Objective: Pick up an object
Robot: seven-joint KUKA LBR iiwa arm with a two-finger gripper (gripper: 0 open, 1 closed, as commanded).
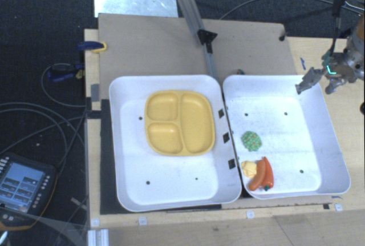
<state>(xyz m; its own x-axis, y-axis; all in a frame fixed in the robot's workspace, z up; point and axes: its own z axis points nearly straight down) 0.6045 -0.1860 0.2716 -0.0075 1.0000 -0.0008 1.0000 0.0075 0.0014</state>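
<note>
The gripper [319, 83] hangs spread and empty over the right bin's [296, 103] far right corner; the green ball [251, 140], pepper [263, 175] and yellow piece [248, 168] crowd its near left wall, so a descent could snag the wall

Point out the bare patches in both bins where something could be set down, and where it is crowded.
Right bin: bare floor across the far half and the right side, near the gripper. Crowded at its near-left corner, where the green piece, yellow piece and orange-red piece cluster. Left bin: the yellow divided tray fills the far middle; a bare strip runs along the near edge.
</note>
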